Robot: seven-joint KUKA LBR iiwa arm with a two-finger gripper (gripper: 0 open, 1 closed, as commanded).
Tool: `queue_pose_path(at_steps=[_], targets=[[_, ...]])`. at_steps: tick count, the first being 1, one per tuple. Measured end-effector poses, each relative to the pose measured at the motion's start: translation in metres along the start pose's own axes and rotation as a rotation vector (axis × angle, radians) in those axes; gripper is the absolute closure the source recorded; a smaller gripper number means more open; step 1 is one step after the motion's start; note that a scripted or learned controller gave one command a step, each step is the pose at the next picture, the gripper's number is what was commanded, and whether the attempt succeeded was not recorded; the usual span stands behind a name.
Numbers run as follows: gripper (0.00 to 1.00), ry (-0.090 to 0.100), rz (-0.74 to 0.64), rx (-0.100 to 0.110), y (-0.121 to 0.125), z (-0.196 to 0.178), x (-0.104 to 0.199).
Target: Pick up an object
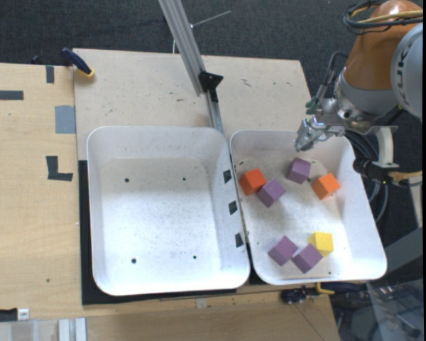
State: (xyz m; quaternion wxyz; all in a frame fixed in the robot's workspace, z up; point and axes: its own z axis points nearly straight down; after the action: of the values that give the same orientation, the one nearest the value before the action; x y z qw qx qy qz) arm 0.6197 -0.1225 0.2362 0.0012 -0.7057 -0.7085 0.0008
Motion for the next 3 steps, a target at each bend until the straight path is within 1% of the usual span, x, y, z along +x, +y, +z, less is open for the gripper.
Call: queue_pose_path(at_steps=[1, 2, 3], targets=[[1.00, 0.001, -0.002, 0.000, -0.021, -0.002, 0.059], [1.00, 0.001, -0.002, 0.002, -0.051, 0.008, 0.109], [1.00, 0.002, -0.004, 0.000, -0.070, -0.002, 0.163]])
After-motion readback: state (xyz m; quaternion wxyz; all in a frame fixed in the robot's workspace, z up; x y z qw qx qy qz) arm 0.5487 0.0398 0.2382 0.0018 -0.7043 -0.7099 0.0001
